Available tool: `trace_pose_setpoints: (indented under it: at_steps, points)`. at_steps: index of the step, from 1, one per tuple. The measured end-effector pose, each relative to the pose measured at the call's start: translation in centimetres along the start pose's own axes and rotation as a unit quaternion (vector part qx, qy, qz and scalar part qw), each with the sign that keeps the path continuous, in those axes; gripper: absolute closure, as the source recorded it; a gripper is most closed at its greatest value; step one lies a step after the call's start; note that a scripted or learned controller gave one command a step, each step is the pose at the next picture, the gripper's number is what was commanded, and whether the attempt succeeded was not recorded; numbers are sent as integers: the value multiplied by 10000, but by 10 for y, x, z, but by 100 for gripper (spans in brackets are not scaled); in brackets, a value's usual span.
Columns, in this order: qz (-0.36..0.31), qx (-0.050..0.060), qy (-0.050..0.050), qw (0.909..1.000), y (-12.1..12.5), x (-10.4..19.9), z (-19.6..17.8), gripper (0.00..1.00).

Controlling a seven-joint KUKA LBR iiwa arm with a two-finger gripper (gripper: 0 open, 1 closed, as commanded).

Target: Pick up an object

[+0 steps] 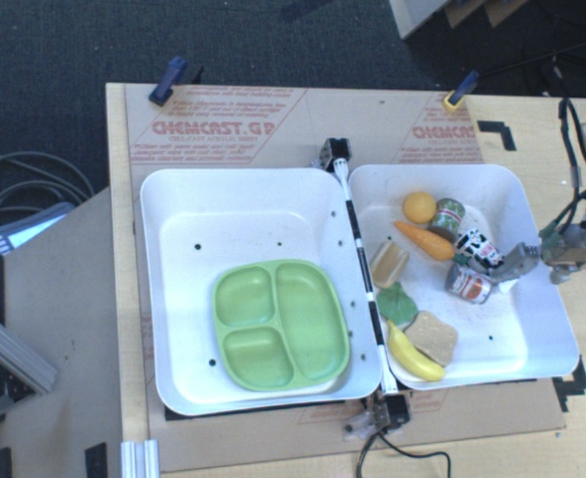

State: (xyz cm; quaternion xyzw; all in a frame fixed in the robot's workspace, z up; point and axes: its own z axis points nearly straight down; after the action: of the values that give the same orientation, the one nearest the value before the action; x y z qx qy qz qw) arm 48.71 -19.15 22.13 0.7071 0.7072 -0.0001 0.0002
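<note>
Carrot (425,240), orange (420,207), cans (469,284) crowd beside hand (520,263); banana (413,352) apart.

The bench (273,127) bears two white bins — left bin (173,267), right bin (532,327) — side by side.

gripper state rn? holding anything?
Gripper: low over the right bin, beside the small can. Cannot be told whether it is open or closed; nothing is visibly held.

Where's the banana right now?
The banana lies in the right bin, near its front left corner, beside the slice of bread and just below the green leafy piece.
</note>
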Motion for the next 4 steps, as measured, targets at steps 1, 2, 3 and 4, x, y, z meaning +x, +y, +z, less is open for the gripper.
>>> trace_pose_setpoints:
  at_steps: [1,2,3,4]
  points:
    - [-5,-74,-8,10000,67,-13,114,0]
    - [-9,-17,2,10000,130,42,135,0]
    - [2,8,3,10000,102,36,137,0]
    - [0,-7,2,10000,103,36,126,100]
